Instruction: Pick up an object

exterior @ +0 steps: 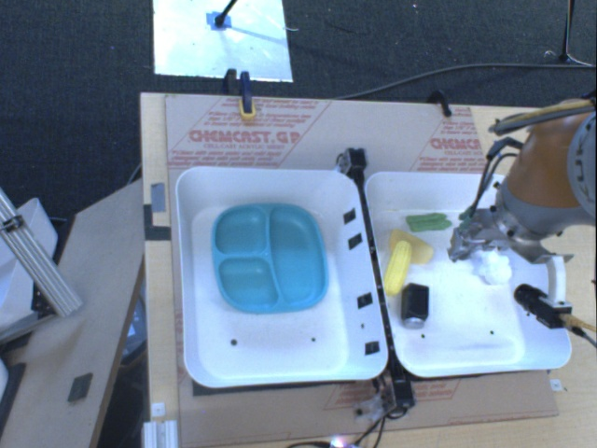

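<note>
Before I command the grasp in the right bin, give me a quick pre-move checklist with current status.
1. Gripper inside the right bin: ok.
2. Finger opening: cannot tell.
3. Anything held already: cannot tell, nothing visible between the fingers.
4. Nearest target, the white crumpled object, beside the gripper and apart from the other items: ok.
5. Corn cob and black object near the divider, off the arm's path: ok.
6. Green piece lies close behind the gripper: cannot tell if it will be bumped.

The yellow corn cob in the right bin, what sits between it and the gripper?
In the camera view, bare white bin floor lies between the yellow corn cob and the gripper; a yellow piece pokes out beside the cob.
</note>
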